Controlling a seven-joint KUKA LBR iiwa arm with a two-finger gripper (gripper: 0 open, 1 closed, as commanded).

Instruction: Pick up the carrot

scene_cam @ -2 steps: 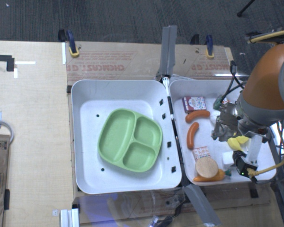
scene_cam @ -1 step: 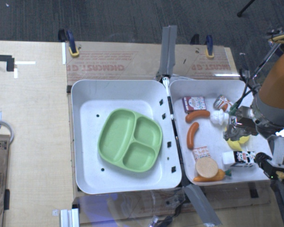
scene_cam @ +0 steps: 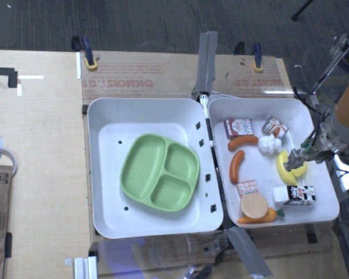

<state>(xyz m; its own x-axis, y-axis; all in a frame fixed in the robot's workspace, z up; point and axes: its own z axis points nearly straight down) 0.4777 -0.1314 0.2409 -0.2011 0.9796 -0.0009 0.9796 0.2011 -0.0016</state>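
Overhead, light wood bench (scene_cam: pixel 35 156), dark carpet behind. Landmark is the right bin (scene_cam: pixel 323 214): carrot (scene_cam: pixel 266 217) at its near edge, half under a round cracker (scene_cam: pixel 253 206). Pincer (scene_cam: pixel 295 161) over the banana (scene_cam: pixel 286 170) at its right side, grip state unclear. Green tray (scene_cam: pixel 160 172) in the left bin (scene_cam: pixel 102 173).

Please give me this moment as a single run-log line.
gripper: over banana, right bin | carrot: front edge, beside round cracker, untouched | green plate: left bin
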